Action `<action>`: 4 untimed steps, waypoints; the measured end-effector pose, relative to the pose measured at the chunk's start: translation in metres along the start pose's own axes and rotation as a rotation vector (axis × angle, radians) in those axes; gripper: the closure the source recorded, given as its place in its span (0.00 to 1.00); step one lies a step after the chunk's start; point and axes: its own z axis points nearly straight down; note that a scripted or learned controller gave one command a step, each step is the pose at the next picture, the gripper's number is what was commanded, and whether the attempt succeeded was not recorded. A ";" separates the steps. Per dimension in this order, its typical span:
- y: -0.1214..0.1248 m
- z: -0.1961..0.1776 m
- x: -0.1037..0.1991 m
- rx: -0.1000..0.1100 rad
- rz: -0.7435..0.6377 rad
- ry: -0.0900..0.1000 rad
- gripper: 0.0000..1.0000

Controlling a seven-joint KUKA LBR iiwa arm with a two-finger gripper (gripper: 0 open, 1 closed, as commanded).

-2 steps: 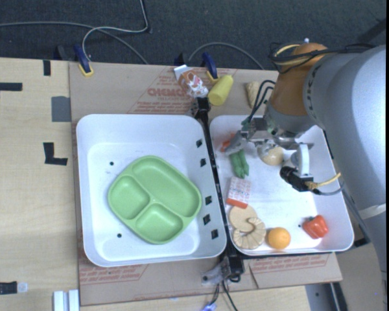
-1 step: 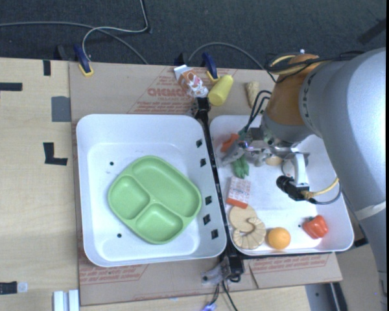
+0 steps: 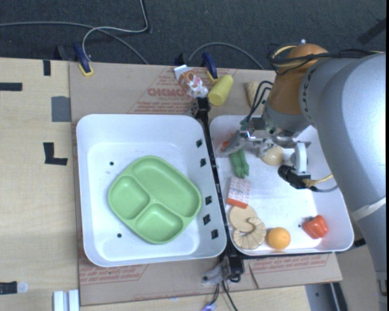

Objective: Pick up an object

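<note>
Two bins sit side by side; the pincer (image 3: 262,141), grip state unclear, hovers over the right bin (image 3: 330,203) near a green vegetable (image 3: 240,164), needing descent.

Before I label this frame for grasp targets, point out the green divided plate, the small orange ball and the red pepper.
Green divided plate (image 3: 154,198): camera view, centre ridge.
Small orange ball (image 3: 279,238): camera view, top.
Red pepper (image 3: 316,226): camera view, body.

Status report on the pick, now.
Gripper low in the right bin, jaws' state unreadable. Green vegetable and pale round item lie beside it. Green plate in the left bin.
</note>
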 end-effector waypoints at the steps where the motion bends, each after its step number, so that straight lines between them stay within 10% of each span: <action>1: -0.007 0.000 0.006 0.001 0.001 -0.001 0.00; 4: -0.018 0.000 0.005 0.000 0.001 -0.001 0.00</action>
